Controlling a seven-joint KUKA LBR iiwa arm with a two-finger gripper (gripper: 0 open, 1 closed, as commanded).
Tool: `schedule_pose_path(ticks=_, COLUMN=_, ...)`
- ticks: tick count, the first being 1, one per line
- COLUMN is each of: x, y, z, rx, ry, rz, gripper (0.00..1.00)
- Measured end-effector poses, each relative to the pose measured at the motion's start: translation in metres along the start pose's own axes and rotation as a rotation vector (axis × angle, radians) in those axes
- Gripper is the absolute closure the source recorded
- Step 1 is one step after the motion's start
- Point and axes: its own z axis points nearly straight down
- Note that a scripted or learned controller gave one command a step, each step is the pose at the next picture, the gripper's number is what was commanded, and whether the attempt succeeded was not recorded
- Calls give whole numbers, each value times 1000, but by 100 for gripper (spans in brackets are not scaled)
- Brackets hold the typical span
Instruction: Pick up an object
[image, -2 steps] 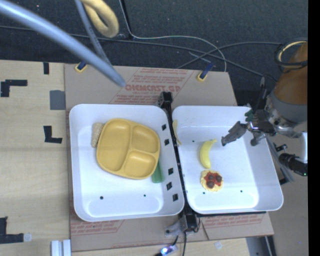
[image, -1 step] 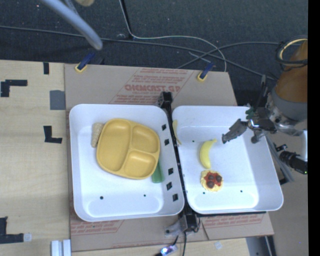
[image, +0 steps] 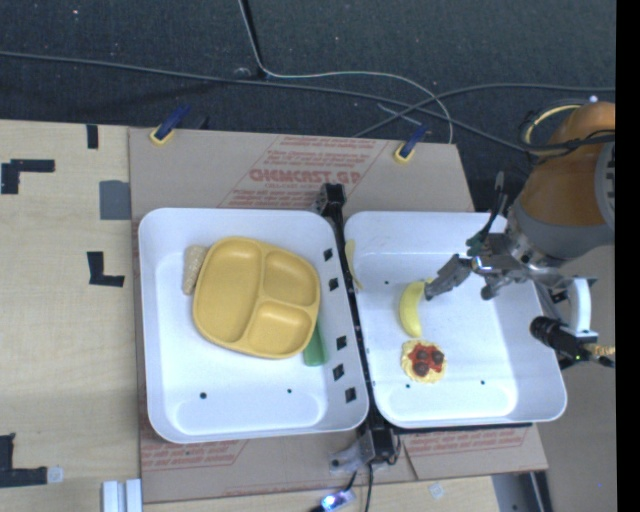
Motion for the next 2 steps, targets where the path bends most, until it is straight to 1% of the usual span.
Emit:
schedule_pose_path(ticks=1, x=7, y=2, z=61, rx=0, ry=0, rz=0, gripper=0)
schedule_pose_path(ticks=2, x=4, y=7, z=122, rx=-3, ry=-1, rz=0, gripper=0)
